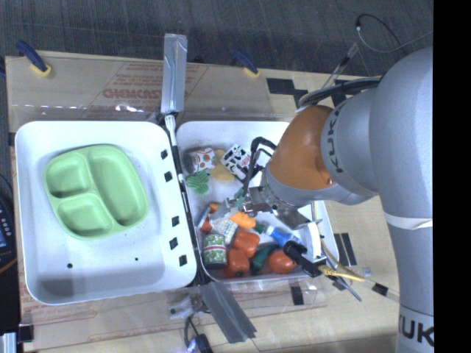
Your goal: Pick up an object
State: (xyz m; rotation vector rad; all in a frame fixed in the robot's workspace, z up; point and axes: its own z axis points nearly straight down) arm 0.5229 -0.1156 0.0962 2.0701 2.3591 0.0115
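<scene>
I can't tell how the gripper [246, 201] is set; it's dipping into the right bin [197, 133] over the toy pile [246, 245], the arm [368, 145] leaning in from the right. A green tray [94, 190] is sitting in the left bin [29, 197].

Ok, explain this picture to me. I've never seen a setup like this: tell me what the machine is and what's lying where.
One camera looks down at a slant on a bench with two shallow white bins. The big grey shape with the orange band is a robot arm reaching in from the right, its wrist low over the right bin. That bin holds a jumble of small toys: orange and red pieces, a green-striped can, a black-and-white spotted piece. The left bin holds a green divided tray. The wrist hides its grasping end, so whether anything is held cannot be told.
</scene>
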